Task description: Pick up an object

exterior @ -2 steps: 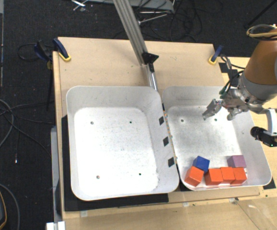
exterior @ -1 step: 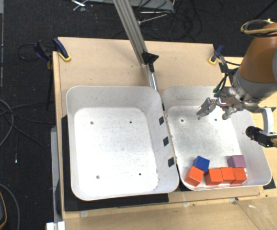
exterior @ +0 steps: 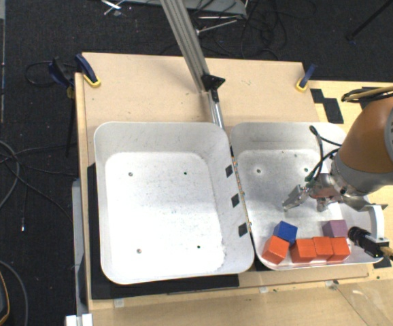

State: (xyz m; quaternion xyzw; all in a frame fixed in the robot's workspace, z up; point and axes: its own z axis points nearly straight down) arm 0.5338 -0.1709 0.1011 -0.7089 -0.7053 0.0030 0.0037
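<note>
Your pincer (exterior: pixel 296 197) hangs in the right bin (exterior: pixel 264 141), in the lower right of the frame, its fingers spread and nothing between them. The blocks sit below it along the bin's lower edge: a blue block (exterior: pixel 285 231), orange blocks (exterior: pixel 313 248) and a purple block (exterior: pixel 334 229), all apart from the fingers. By my reading nothing is picked yet; descent, grip and lift remain.

Matt speckled white plastic bins (exterior: pixel 162 148) on a rough wooden bench (exterior: pixel 264 87)
</note>
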